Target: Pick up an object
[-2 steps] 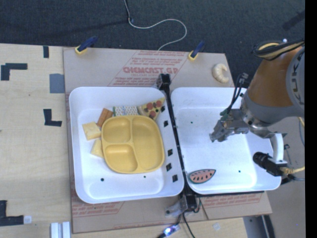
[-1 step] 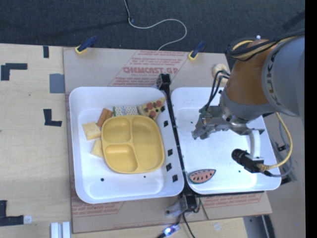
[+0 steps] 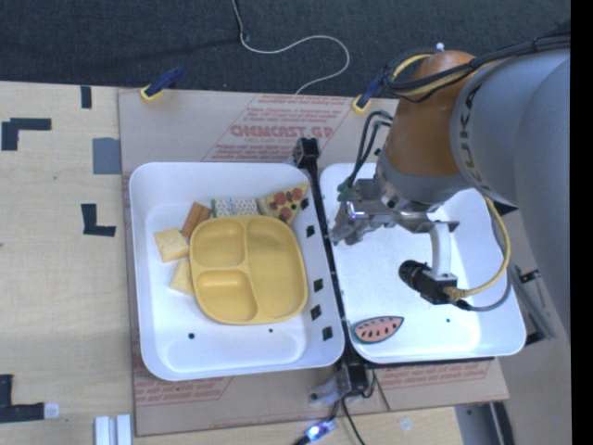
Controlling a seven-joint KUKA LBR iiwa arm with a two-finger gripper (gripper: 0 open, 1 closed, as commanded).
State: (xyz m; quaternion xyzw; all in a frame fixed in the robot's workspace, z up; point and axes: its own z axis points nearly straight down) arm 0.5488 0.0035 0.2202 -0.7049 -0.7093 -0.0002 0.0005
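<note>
1. Nearest us, we see a watermelon slice [image 3: 379,328] in the right bin [image 3: 482,341], well below the gripper [image 3: 350,225] and apart from it.
2. We cannot tell the fingers' state; the wrist hides much.
3. Left of them, a yellow divided plate [image 3: 248,269] covers other pieces.

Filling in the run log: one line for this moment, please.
claw: over right bin, left edge | watermelon slice: right bin, untouched | yellow tray: left bin
</note>
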